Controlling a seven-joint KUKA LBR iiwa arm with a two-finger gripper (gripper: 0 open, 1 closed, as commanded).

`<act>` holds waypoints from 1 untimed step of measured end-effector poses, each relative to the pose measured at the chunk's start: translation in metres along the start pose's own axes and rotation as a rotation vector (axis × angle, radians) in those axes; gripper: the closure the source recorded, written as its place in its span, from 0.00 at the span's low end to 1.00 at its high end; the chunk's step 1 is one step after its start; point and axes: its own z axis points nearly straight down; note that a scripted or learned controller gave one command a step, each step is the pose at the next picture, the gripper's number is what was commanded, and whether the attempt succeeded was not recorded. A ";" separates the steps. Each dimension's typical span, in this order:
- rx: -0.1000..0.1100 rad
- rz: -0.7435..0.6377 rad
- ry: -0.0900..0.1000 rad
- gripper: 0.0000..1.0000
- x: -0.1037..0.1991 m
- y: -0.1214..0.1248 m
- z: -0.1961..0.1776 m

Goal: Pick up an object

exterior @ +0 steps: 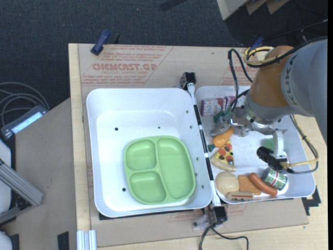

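One glossy green three-compartment tray (158, 169), rounded corners, left bin (104, 108).

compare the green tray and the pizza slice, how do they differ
The green tray lies alone in the left bin; the pizza slice sits crowded among other toy foods in the right bin. The tray is far larger, plain green with three compartments; the slice is a small yellow wedge with red toppings. Both lie flat.

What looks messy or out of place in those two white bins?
Nothing looks spilled or broken. The right bin is crowded with toy food: a pizza slice, a hot dog and a can lying on its side. The green tray sits slightly askew in the left bin.
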 end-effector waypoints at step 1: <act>-0.003 0.001 -0.001 1.00 0.000 0.001 -0.010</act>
